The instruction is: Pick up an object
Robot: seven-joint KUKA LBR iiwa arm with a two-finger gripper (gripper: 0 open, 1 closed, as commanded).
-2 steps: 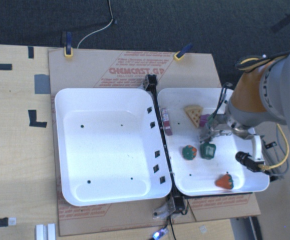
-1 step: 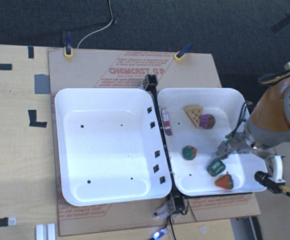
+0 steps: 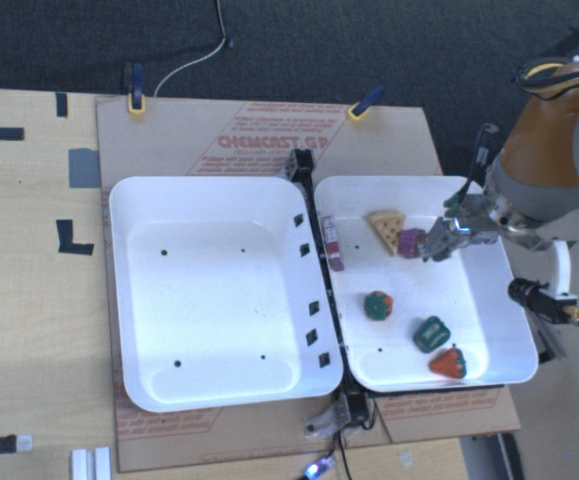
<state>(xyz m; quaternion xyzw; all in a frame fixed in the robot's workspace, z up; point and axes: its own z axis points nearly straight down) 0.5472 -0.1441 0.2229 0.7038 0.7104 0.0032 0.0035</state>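
In the right bin, the gripper hovers beside a small purple toy; its grip state cannot be told. The toy looks light and rigid, best pinched across its sides.

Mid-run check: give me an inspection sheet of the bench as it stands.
Surface: two white bins, left bin and right bin, on cardboard.
Job's things: in the right bin, wedge, purple piece, green ball, green block, red piece, small item by the divider.
Clutter: nothing seen.
Gripper: low beside the purple piece; grasp unclear.
Cables: white cable behind the bench.
Surroundings: clamps on the cardboard's far edge; dark carpet.
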